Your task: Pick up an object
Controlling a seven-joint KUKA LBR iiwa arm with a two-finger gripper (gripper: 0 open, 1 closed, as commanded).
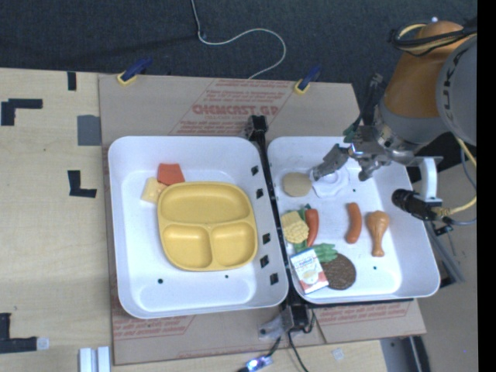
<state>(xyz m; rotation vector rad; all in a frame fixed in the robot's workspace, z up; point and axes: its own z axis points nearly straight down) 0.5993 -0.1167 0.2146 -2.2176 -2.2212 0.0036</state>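
Gripper: two-finger gripper [346,167] hangs over the far part of the right bin with its fingers spread apart and nothing between them.
Arm: grey arm with an orange band [422,72] reaches in from the right, wrist tilted down toward the bin's back wall.
Right bin: shallow white plastic bin [415,273] holds all the loose toy food; any of these pieces would serve as the object to pick up.
Left bin: shallow white plastic bin [132,231] carries a yellow three-compartment plastic tray [208,225], with an orange block [170,173] and a pale yellow wedge [151,191] just beyond the tray's far left corner.
Nearest candidate: tan round bun-like piece [295,184] lies just to the left of the fingers, apart from the other items.
Other candidates: orange-red toy sausage [353,222] and tan toy drumstick [377,230] lie side by side, near each other but not touching.
Crowded cluster: yellow corn piece [294,228], red pepper-like piece [312,225], dark brown round patty [339,271] and a small printed carton [308,269] sit packed along the bin's left side.
Doing it well: probably best to go for a piece that lies alone, such as the bun or the sausage, centre the open fingers over it, straddle its narrow width, descend fully before closing, and stay off the bin wall.
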